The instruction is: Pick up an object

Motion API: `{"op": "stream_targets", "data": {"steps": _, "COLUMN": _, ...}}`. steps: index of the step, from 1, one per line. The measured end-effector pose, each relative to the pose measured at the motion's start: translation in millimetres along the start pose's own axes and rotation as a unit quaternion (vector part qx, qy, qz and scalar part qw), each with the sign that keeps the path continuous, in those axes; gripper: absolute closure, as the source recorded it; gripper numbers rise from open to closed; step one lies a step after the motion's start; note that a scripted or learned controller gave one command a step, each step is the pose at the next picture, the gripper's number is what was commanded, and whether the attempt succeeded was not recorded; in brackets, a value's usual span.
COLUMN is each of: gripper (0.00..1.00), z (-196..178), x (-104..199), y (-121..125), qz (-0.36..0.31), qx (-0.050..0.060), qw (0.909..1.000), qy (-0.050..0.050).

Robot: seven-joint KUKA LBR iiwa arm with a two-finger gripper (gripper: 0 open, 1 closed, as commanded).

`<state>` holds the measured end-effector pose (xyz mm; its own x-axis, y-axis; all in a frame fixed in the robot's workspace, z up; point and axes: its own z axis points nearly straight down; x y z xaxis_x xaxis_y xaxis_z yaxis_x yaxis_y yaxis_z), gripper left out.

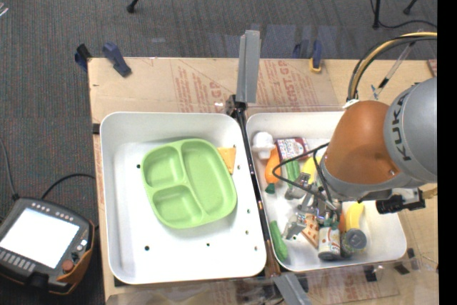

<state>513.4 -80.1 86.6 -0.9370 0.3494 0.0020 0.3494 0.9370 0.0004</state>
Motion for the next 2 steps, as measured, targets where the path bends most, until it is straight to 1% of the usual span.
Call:
{"op": "stream_targets", "data": {"steps": 1, "gripper": 0.00, "z": 0.2, "x": 27.3, "y": -37.0, "qz": 0.006, "qx": 0.000, "qw": 1.0000, "qy": 0.001}}
{"op": "stream_targets", "data": {"steps": 2, "gripper": 0.00, "z": -1.7, "x": -80.2, "y": 27.4, "qz": 0.003, "qx": -0.001, "qw": 1.0000, "qy": -0.002}}
